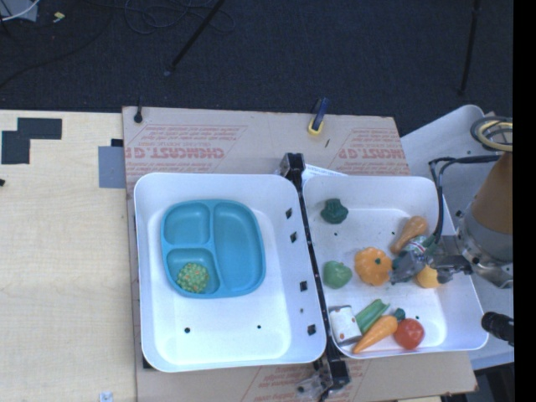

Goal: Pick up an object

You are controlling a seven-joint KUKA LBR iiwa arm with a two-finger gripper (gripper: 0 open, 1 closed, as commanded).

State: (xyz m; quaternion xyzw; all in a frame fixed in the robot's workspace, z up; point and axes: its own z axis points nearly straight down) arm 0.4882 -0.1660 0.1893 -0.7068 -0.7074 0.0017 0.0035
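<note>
The right bin [435,193] holds several toy foods. An orange round fruit [373,265] lies at its middle, with my gripper [409,265] low just to its right. A yellow piece [429,278] sits right behind the gripper, and an orange-brown piece [411,230] lies just above it. Farther off are a dark green piece [335,212], a light green piece [337,274], a green cucumber [371,313], a carrot [377,332] and a red tomato [409,333]. Nothing visibly sits in the gripper.
The left bin [155,325] carries a blue divided plate [237,245] with green peas [193,276] in its lower left compartment. A small white block [342,322] lies at the right bin's front left. The arm [494,216] comes in over the right rim.
</note>
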